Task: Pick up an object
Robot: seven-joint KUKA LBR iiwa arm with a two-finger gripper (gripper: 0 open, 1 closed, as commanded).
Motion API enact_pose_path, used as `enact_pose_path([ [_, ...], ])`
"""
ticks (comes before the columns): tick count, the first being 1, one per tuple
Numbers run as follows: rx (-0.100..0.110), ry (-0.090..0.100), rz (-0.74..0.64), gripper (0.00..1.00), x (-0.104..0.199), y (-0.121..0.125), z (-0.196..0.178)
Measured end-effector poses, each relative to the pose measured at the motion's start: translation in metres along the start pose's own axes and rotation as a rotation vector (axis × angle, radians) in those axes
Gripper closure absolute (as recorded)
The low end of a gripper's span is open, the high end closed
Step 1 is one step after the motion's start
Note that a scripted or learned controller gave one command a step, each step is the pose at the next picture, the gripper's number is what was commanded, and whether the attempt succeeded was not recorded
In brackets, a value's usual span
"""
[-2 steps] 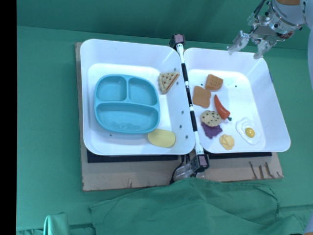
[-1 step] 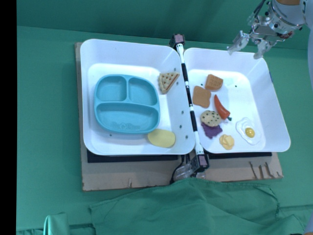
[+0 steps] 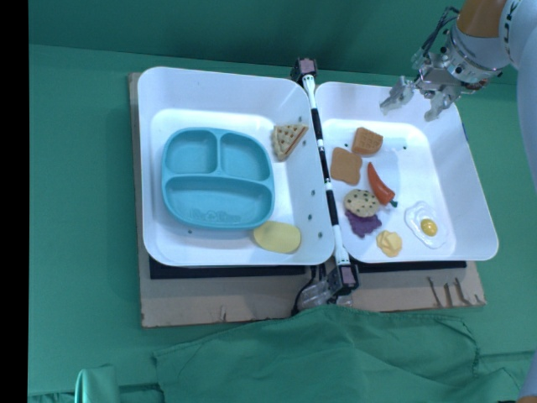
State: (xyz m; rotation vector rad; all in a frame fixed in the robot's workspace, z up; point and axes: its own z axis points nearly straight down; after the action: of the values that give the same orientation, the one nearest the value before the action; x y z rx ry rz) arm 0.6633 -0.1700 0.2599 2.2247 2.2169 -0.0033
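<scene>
Hovering gripper (image 3: 415, 98), fingers spread wide, nothing between them
Right bin's (image 3: 470, 217) one-o'clock corner; waffle (image 3: 367, 141) near, at seven o'clock

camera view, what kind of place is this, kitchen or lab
Most likely a robot lab bench, not a kitchen: a gripper hangs over two white bins, the food such as the fried egg looks like toys, and green cloth covers the bench.
</scene>
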Motion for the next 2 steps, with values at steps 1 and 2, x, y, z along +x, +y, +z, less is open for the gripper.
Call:
enact_pose_path([
  [1,0.000,0.000,-0.001,0.00,0.006,0.001,0.043],
  [2,-0.015,-0.003,0.000,0.00,0.005,0.005,0.075],
])
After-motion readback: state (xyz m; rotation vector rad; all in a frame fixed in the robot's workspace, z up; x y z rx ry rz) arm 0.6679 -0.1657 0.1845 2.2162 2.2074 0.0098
